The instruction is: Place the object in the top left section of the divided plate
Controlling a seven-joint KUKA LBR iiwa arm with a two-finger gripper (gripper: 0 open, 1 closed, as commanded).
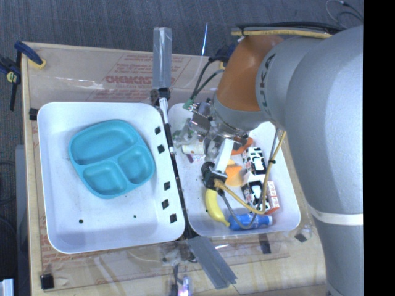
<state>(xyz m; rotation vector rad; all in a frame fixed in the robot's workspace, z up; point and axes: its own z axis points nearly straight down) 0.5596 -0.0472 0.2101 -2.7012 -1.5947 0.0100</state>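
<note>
Picking cleanly calls, I judge, for the gripper (203, 142) to settle on one item, such as the yellow curved banana (214, 207), clear of its crowded neighbours in the right shallow white bin (287, 196). The blue plastic divided plate (72, 150) waits well apart in the left white bin (62, 217). The grey arm bends down from the right, wrist low over the right bin; whether the gripper is open or closed I cannot tell.

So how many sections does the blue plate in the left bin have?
3. The blue plate has a long section along its far side, and a small left section and a small right section on its near side. Nothing covers it, so none is hidden.
</note>
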